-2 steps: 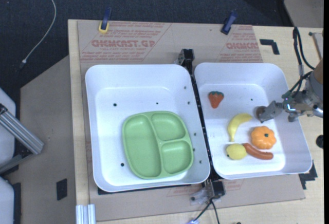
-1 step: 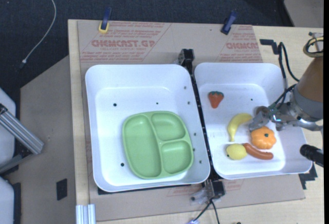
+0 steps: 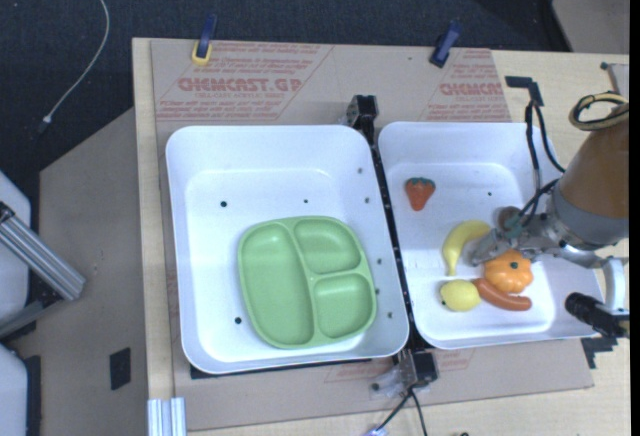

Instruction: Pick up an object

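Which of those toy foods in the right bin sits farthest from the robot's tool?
The strawberry, red with a green top, alone near the bin's far-left corner. The banana, orange fruit, lemon and sausage cluster by the tool.

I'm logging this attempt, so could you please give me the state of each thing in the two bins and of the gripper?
Green divided plate: flat in the left bin.
Strawberry: lying apart, upper right bin.
Banana: lying beside the gripper.
Orange fruit: on the bin floor, at the gripper.
Lemon: lying near the front wall.
Sausage: lying under the orange fruit.
Gripper: low over the fruit pile.
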